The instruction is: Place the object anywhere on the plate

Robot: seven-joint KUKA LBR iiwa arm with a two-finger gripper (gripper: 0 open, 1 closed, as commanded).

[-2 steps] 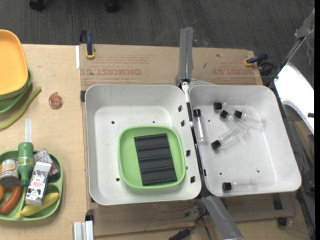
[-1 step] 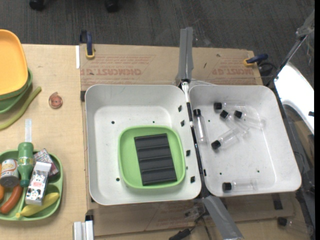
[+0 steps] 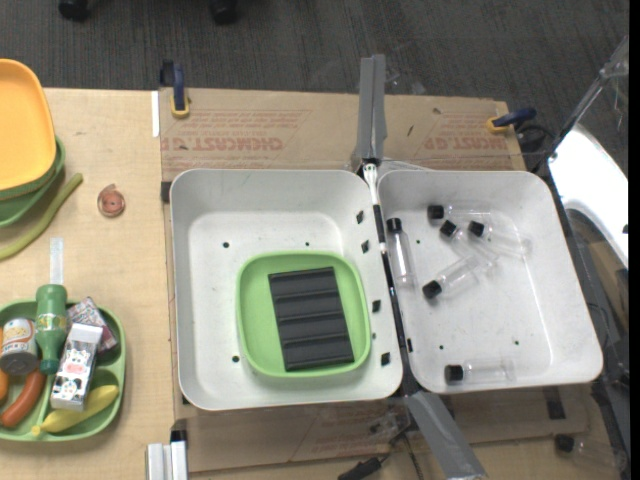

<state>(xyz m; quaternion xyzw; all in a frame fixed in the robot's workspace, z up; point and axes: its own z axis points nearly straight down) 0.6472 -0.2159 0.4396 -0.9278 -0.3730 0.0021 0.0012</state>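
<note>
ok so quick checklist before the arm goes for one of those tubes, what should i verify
1. Green plate sits flat in the left bin: ok.
2. Landing spot: a black ridged block covers the plate's middle, leaving the green rim free: not ok for a centre drop.
3. Clear tubes with black caps lie in the right bin: ok.
4. An isolated pick: the tube near the front wall lies apart from the others: ok.
5. The cluster at the back has tubes touching or overlapping: not ok for a clean grasp.
6. Gripper state and position: cannot tell.
</note>
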